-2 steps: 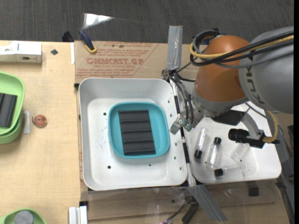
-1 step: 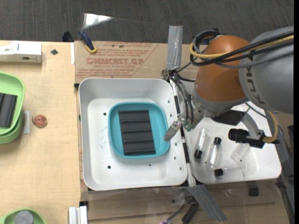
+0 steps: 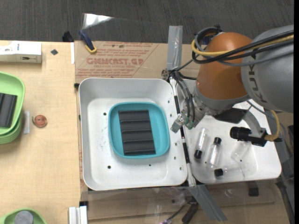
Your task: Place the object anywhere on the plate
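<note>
Right white bin point(image 3: 261, 171): vials point(image 3: 208, 148) lie just beside gripper point(image 3: 183, 123)

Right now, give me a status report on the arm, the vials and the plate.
Gripper low over the right bin's left edge. Vials lying loose in that bin. Teal plate in left bin already carries a dark ribbed block.

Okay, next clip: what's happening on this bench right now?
A grey KUKA arm with an orange band reaches in from the right and hangs over the right bin, where several small clear vials with black caps lie loose. The left bin holds a teal plate with a dark ribbed insert; no vial lies on it yet. The arm's bulk covers its hand, so nothing shows a vial picked up.
</note>
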Tool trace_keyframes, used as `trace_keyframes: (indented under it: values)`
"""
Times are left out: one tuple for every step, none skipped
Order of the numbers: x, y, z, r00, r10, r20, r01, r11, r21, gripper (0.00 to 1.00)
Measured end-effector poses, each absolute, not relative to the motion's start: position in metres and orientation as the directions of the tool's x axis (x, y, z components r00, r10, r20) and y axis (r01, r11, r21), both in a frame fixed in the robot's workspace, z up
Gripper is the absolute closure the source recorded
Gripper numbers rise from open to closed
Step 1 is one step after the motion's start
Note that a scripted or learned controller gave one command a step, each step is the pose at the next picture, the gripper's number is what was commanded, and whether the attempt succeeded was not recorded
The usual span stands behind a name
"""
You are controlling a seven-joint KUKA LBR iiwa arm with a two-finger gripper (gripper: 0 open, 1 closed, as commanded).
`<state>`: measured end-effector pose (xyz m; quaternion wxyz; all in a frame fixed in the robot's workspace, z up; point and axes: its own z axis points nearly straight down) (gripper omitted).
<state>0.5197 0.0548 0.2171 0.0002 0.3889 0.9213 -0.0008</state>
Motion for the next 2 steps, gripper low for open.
trace_keyframes:
  values:
    - [0.520,0.055,0.217,-0.697,0.717,-0.001,0.717,0.697,-0.002,0.00]
    - [0.542,0.006,0.190,-0.685,0.728,0.000,0.728,0.685,-0.003,0.00]
